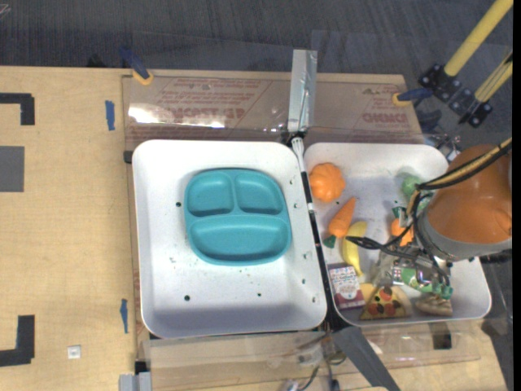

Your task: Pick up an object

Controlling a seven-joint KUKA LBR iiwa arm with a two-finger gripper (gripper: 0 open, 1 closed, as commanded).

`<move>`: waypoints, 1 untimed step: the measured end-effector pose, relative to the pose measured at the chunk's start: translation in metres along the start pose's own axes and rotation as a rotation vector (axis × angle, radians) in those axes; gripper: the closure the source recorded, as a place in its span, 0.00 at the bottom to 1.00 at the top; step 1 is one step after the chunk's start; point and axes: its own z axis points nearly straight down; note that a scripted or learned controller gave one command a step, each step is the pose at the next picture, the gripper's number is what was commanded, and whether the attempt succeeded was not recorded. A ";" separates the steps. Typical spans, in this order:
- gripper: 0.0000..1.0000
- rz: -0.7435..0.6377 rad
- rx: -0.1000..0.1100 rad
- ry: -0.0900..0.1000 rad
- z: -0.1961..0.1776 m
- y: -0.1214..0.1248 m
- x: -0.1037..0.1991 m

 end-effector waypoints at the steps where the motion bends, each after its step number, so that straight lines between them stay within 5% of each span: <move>1: 1.00 0.203 0.000 0.003 0.002 -0.040 -0.060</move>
